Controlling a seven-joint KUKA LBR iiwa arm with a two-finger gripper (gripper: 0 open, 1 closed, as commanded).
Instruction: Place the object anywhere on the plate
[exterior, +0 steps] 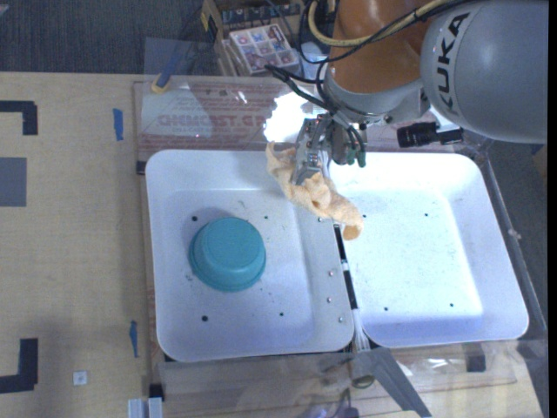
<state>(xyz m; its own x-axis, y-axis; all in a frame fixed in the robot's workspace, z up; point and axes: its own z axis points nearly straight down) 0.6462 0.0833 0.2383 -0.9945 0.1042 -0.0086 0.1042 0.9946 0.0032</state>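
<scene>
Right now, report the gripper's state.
Gripper: closed on the tan cloth-like object, which hangs from its fingers above the seam between the two bins.

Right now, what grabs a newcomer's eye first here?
The big grey-and-orange KUKA arm at upper right, its gripper shut on a crumpled tan cloth-like object hanging over the ridge between the two white bins. Next, the round teal plate, seemingly upside down, in the left bin.
</scene>
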